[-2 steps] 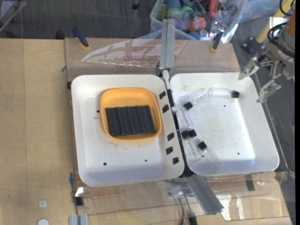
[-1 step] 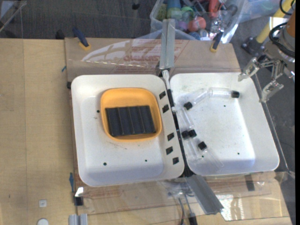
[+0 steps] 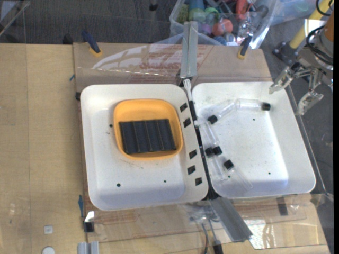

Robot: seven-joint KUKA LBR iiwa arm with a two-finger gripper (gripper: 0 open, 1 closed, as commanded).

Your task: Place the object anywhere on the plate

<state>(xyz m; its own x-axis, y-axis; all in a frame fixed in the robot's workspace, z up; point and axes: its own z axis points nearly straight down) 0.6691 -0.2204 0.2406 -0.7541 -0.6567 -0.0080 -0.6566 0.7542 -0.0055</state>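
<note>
A square orange plate [image 3: 144,106] with rounded corners lies in the left bin [image 3: 100,179]. A dark grey ribbed block [image 3: 147,136] rests flat on it and covers most of its floor. My gripper [image 3: 293,93] hangs over the far right edge of the right bin [image 3: 275,157], well away from the plate. Its two thin metal fingers [image 3: 279,82] are spread open with nothing between them.
Several clear plastic tubes with black caps [image 3: 237,106] lie in the right bin, mostly along its left side. Small black clips [image 3: 192,153] line the ridge between the bins. A clear box of colourful toys [image 3: 225,7] stands behind the bins.
</note>
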